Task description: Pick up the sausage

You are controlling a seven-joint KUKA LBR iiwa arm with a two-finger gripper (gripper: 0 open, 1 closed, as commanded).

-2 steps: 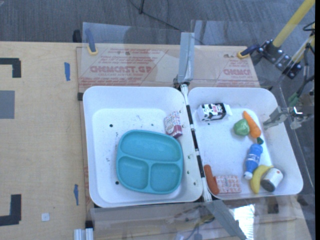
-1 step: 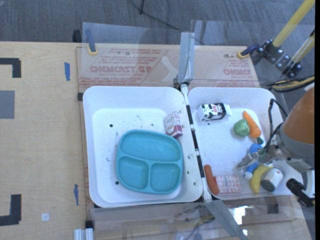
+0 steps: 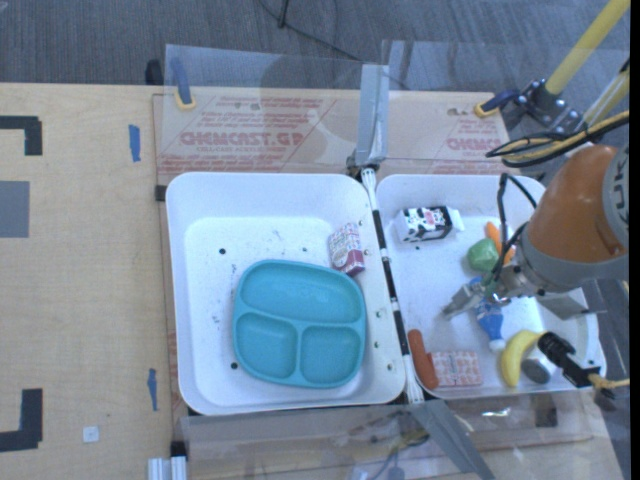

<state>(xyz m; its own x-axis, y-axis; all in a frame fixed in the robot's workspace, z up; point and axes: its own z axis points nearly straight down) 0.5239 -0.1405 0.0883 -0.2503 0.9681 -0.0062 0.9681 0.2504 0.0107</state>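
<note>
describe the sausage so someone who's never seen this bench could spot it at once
Look in the right bin, at its near left corner beside the wall shared with the left bin. The sausage lies there, next to a pink packet. It is the one orange-red stick with rounded ends.

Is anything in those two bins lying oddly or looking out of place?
Mildly: the reddish-brown sausage lies jammed against the right white bin's left wall, and the small pink-and-white carton sits tilted against the left white bin's right wall.
</note>
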